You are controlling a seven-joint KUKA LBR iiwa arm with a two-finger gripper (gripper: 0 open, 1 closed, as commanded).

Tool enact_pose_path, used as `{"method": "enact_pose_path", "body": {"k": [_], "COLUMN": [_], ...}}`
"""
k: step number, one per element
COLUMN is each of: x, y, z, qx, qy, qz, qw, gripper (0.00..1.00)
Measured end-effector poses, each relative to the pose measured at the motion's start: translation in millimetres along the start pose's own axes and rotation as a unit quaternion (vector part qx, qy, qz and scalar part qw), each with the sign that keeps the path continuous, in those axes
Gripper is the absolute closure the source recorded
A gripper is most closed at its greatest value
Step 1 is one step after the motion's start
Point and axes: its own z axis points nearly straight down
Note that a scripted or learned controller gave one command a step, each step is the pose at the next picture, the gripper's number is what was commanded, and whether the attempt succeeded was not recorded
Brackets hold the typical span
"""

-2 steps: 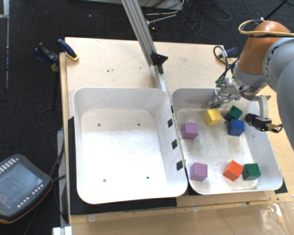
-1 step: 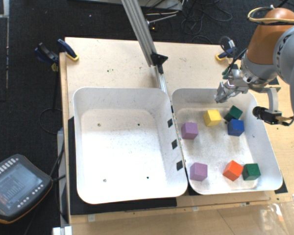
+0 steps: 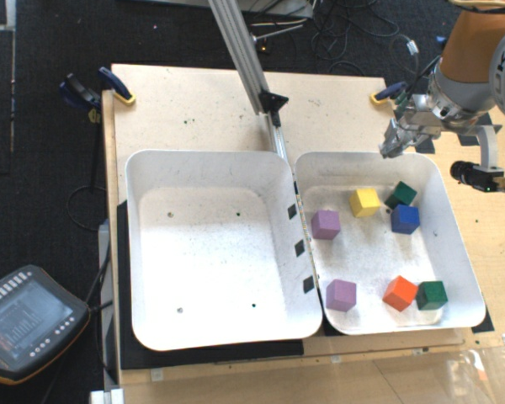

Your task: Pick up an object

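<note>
the gripper (image 3: pixel 393 147) is seen above the far rim of the right bin (image 3: pixel 463 251); whether its fingers are parted cannot be told. nothing is lifted: seven blocks lie inside that bin, the yellow block (image 3: pixel 365 201) nearest.

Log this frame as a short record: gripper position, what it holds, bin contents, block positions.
gripper position: gripper above the far rim of the right bin
held item: nothing visible between the fingers
right bin contents: yellow cube, blue cube, two green cubes, two purple cubes, orange cube
nearest to gripper: the far green cube
left bin: no blocks
</note>
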Motion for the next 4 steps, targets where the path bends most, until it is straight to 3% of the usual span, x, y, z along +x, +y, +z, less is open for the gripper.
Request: {"method": "enact_pose_path", "body": {"k": [1, 4], "x": [0, 128], "y": [2, -75], "z": [-55, -47], "qx": [0.0, 0.006], "qy": [0.0, 0.002], "qz": [0.0, -0.001], "qw": [1.0, 1.0], "gripper": [1.0, 1.0]}}
